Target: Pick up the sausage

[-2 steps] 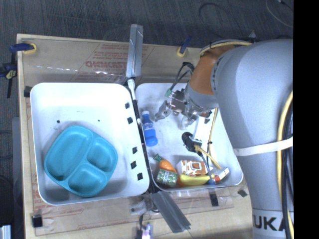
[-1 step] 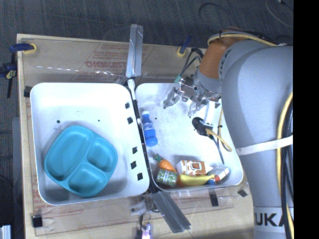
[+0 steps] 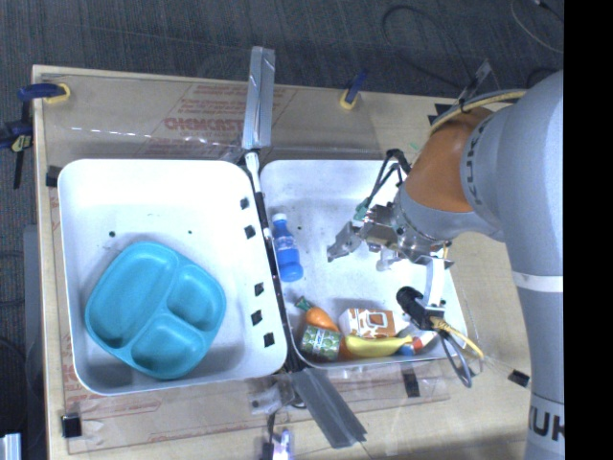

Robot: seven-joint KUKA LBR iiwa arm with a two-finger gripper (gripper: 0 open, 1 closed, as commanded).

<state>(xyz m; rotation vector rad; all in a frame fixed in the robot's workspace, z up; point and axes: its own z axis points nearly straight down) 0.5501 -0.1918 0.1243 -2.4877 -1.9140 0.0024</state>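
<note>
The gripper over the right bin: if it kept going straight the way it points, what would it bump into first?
Probably the bare white floor of the right bin; the gripper seems to point down-left. The blue bottle lies further left. Depth is unclear.

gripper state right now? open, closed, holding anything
Gripper: open, fingers spread, nothing between them, above the right bin.

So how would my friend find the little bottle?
Look in the right bin, the one the grey arm reaches into. The bottle lies by that bin's left wall, next to the divider between the two bins. It is clear with a blue cap and label, alone above the heap of toy food at the bin's near end.
</note>
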